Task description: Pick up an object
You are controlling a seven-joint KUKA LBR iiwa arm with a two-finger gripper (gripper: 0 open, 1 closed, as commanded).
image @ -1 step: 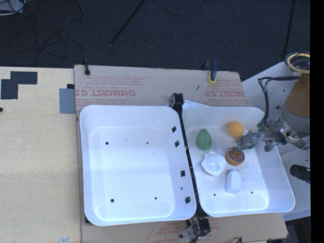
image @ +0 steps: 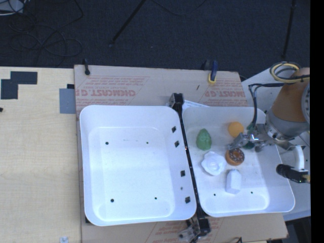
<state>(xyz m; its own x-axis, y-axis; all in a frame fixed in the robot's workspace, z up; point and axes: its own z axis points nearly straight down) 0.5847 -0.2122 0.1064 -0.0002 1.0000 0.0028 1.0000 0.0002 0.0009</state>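
Metal gripper [image: 246, 142] low in right bin [image: 273, 204], jaw state impossible to tell; beside it round brown disc [image: 235, 157]; left, rounded green lump [image: 203, 139]; below, crumpled white piece [image: 213, 163].

End effector [image: 243, 143] low in right bin [image: 276, 204], beside orange ball [image: 235, 129], green object [image: 203, 139], round brown piece [image: 235, 157]

Bright, even overhead light; soft, slightly blurry.

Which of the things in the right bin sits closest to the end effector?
The round orange-brown disc, just below the end effector. The orange ball sits a bit farther up, while the green lump and both white pieces lie farther off.
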